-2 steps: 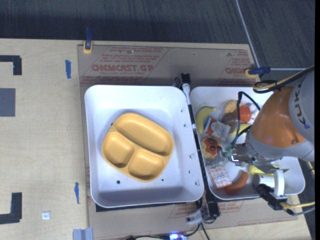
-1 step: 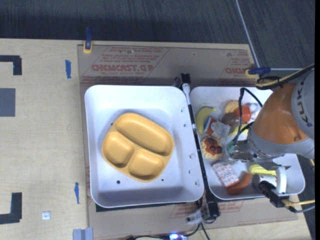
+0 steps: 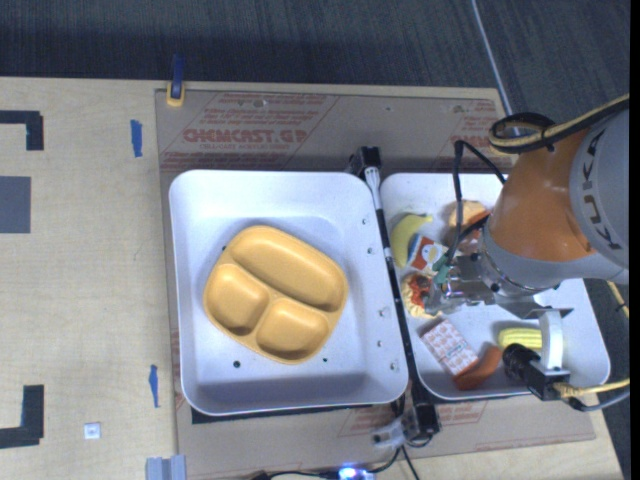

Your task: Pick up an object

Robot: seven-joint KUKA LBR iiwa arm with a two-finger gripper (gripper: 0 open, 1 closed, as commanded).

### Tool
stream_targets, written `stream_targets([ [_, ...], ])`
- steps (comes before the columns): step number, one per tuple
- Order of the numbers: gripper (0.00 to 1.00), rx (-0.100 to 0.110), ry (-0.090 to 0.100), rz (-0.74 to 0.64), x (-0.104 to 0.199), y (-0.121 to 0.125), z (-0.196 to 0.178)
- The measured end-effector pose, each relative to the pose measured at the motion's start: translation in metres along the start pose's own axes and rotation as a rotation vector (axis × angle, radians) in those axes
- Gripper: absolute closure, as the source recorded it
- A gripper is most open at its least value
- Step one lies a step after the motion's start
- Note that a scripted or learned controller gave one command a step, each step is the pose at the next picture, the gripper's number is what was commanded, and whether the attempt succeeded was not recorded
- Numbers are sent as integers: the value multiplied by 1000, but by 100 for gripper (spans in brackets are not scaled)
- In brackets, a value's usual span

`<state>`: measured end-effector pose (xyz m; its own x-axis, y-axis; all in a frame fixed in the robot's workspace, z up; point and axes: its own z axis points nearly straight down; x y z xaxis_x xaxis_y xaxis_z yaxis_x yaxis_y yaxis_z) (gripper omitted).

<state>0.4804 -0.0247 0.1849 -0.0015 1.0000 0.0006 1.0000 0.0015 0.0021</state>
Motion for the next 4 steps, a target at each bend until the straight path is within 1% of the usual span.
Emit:
stream_targets([
  [1, 0, 0, 0, 0, 0, 0, 0],
  [2, 0, 1, -1, 3, -69, -1, 82],
  [3, 100, -3, 0, 2, -68, 1, 72],
  [4, 100, 0, 0, 0, 13, 0, 0],
])
